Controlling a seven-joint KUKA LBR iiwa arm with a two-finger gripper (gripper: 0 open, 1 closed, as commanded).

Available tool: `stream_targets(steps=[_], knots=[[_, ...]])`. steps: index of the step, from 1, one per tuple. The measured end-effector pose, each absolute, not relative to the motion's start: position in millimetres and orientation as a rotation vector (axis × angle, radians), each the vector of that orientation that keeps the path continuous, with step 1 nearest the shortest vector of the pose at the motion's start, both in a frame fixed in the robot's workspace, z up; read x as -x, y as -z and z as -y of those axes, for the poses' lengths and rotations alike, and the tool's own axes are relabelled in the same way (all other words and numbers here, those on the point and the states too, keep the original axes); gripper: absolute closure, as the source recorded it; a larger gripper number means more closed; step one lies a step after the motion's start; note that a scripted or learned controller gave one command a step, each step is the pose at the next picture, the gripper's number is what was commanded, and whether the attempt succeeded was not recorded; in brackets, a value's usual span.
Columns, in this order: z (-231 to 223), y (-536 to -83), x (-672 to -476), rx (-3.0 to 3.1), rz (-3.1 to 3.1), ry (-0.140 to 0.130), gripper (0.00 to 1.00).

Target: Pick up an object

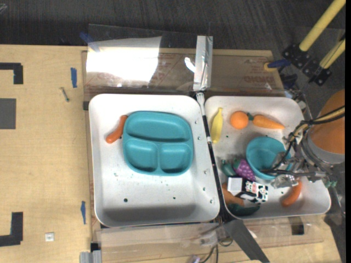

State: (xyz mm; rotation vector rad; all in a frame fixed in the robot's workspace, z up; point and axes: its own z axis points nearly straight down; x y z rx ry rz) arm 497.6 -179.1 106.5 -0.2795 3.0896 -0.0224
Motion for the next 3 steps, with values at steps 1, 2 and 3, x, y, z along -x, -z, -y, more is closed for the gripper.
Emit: stream_targets(steps=[1, 2, 3], knots=[[224, -186, -549.1, 0.843, -3.016, 0.007, 1.0], [228, -102, -596.3, 0.842, -3.028, 0.006, 1.0], [223, -99, -598.6, 0.846, -3.019, 0.002, 0.0]])
